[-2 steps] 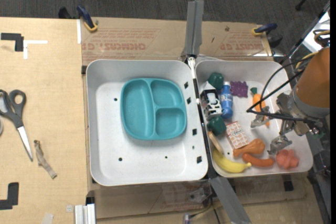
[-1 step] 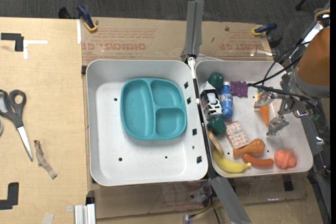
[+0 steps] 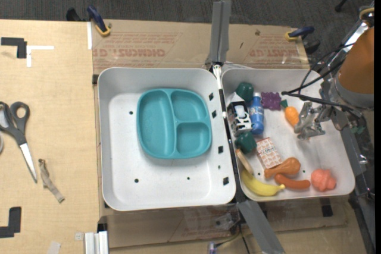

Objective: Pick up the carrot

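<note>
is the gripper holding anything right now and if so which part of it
Nothing is held. The gripper hangs above the right bin's floor with nothing between its fingers; the carrot lies beside it.

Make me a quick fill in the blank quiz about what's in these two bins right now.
1. The teal divided plate lies in the ____ bin.
2. The banana in the right bin is coloured ____.
3. The pair of ____ lies on the wooden bench left of the bins.
4. The gripper hangs over the ____ bin.

Answers: left; yellow; scissors; right
</note>
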Robot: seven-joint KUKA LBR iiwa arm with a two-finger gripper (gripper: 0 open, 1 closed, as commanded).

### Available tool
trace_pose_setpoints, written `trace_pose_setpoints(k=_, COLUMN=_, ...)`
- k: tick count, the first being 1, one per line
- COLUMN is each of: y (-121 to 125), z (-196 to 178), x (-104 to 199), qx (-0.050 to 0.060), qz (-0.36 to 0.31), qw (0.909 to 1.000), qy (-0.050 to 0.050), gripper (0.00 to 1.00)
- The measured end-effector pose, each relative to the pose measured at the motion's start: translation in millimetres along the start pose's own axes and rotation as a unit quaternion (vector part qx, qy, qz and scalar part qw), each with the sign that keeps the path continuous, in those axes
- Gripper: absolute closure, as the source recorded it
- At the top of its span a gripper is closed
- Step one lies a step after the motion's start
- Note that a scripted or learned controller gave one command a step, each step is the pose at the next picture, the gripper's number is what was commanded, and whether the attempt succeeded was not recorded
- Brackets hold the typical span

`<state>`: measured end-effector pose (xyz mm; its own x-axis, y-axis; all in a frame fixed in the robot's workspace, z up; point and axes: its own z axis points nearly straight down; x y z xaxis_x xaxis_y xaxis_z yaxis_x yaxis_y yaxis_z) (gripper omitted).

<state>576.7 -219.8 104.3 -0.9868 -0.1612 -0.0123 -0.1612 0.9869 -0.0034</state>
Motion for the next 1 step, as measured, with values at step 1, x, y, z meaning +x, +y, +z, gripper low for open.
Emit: trace_pose_setpoints(k=1, y=0.1, z=0.0, x=0.0, qx=0.000, qz=0.000, qw=1.0000, qy=0.000, gripper=0.00)
